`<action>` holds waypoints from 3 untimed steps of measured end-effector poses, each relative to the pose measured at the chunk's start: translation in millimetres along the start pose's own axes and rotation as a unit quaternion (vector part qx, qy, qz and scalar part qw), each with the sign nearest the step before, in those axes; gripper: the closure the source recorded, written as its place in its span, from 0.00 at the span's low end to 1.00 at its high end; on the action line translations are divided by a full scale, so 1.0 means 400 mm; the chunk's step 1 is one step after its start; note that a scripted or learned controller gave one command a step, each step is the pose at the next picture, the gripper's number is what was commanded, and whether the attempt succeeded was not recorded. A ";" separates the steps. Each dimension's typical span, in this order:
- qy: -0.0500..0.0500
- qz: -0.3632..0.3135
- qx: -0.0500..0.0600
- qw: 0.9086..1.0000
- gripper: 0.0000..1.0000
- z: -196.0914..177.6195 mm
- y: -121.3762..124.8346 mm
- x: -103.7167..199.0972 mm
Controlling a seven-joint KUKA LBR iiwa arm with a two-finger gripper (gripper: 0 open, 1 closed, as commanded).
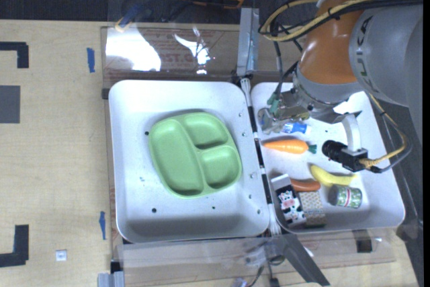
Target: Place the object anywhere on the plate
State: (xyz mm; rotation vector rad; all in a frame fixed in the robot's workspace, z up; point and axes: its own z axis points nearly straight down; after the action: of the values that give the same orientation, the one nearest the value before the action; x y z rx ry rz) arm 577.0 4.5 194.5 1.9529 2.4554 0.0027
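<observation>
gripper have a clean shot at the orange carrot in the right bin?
Probably yes. The orange carrot lies flat with its top uncovered, just below the gripper in the right white bin. A small blue object sits close above it and might get nudged.

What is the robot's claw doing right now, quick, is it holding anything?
Gripper: low in the right bin above the carrot; whether it is open, closed or holding something cannot be told.

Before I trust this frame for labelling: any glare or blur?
Camera view: strong glare on the clear panel behind the left bin; green plate evenly lit and sharp; gripper and small items beside the carrot are soft and shadowed by the arm.
</observation>
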 end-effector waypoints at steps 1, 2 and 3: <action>0.000 0.039 0.001 0.999 1.00 -0.124 0.059 0.047; 0.000 0.002 0.001 1.000 1.00 -0.119 0.097 0.021; 0.000 0.162 0.001 0.987 1.00 -0.236 0.038 0.013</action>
State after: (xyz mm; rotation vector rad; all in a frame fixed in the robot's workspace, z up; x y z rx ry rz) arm 590.0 13.3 288.8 2.3268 2.1074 0.0007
